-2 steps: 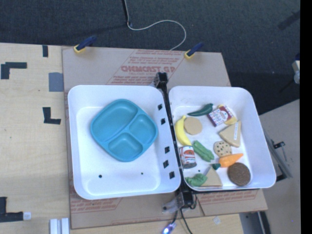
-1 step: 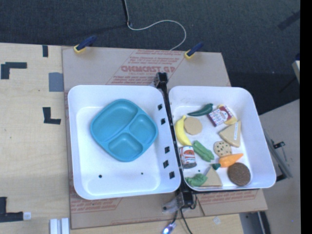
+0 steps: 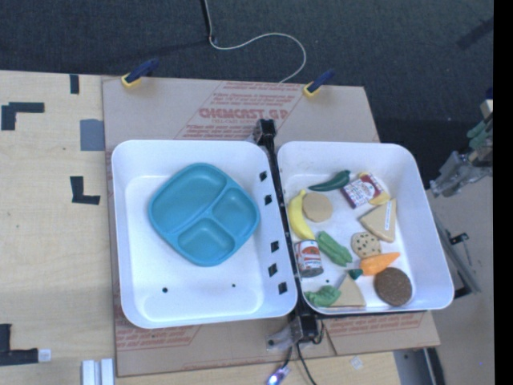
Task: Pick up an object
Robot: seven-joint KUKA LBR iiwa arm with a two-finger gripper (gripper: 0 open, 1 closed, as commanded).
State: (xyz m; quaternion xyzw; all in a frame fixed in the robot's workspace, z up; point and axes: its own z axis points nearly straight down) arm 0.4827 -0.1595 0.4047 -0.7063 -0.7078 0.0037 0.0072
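The left bin (image 3: 128, 215) holds a blue divided plate (image 3: 203, 213). The right bin (image 3: 417, 175) holds toy food: banana (image 3: 298, 217), round cracker (image 3: 317, 208), green pepper (image 3: 329, 182), can (image 3: 309, 257), carrot (image 3: 377, 264) and brown patty (image 3: 393, 285). At the right edge, part of the arm (image 3: 465, 167) stands outside the bins; gripper state cannot be determined.

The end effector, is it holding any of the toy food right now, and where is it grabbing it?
Nothing is held. The end effector sits outside the right bin, apart from the toy food lying inside.
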